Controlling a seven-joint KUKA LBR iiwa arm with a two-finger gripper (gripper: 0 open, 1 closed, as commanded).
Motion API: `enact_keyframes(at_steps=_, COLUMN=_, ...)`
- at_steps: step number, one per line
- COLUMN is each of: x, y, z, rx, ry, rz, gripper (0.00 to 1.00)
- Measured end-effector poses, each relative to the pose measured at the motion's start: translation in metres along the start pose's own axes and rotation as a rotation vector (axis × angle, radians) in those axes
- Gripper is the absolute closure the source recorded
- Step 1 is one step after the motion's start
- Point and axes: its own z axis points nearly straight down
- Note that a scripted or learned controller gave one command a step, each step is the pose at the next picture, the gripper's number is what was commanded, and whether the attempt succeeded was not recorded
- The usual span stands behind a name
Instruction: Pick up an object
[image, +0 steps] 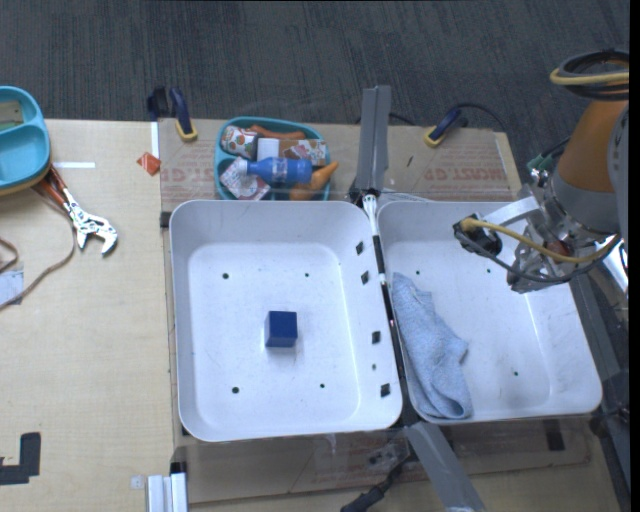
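With the gripper (533, 262) open or closed, I cannot tell which, aim squarely over the blue-grey cloth (432, 345) nearest it before descending.

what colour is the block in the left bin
Blue; the block shows clearly in the camera view.

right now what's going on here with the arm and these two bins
The KUKA arm reaches in from the right, its end effector above the right bin, apart from the pale blue cloth lying along that bin's left side. A blue cube sits in the middle of the left bin. Nothing is picked up yet.
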Motion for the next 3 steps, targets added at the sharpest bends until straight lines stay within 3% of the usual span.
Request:
enact_keyframes(at_steps=1, x=0.022, y=-0.04, z=-0.076, rx=-0.002, ry=0.001, rz=-0.014, gripper=1.0)
enact_keyframes(at_steps=2, x=-0.031, y=0.016, z=0.105, rx=0.001, ry=-0.002, rz=0.007, gripper=1.0)
enact_keyframes(at_steps=3, x=-0.031, y=0.016, z=0.105, rx=0.001, ry=-0.001, rz=0.007, gripper=0.0)
